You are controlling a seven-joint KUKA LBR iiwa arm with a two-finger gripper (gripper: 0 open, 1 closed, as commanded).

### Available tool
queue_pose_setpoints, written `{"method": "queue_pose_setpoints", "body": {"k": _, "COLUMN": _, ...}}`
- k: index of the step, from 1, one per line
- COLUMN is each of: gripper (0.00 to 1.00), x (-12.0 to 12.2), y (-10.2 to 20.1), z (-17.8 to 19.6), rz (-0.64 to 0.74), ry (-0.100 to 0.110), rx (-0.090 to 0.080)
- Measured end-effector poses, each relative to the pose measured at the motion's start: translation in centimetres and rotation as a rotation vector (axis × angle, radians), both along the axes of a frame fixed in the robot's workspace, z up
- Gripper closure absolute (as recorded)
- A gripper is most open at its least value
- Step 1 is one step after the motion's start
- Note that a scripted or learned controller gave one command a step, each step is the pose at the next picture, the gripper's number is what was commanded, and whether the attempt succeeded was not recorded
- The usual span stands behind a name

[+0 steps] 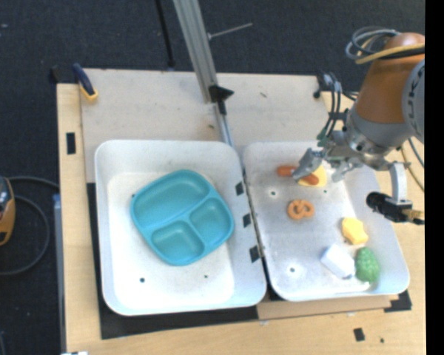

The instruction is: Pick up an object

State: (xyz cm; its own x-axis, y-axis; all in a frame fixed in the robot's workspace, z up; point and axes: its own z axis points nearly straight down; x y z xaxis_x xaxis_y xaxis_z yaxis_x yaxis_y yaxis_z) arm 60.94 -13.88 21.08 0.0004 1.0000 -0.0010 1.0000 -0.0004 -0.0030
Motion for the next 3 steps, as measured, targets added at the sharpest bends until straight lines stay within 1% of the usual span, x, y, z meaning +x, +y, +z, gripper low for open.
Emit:
{"method": "queue_pose_setpoints", "body": {"k": 1, "gripper": 0.0, "x": -0.1, "y": 0.1, "z": -4.2, "rz": 0.0, "ry": 0.0, "rx": -0.001}}
{"method": "queue_pose_setpoints", "body": {"k": 2, "gripper": 0.0, "x": -0.5, "y": -0.6, "z": -10.3, "rz": 0.0, "ry": 0.001, "rx": -0.001}}
{"method": "queue_pose_setpoints", "body": {"k": 3, "gripper": 1.0, "x": -0.3, "y": -0.7, "z": -8.8, "rz": -0.003, "ry": -0.007, "rx": 0.0}}
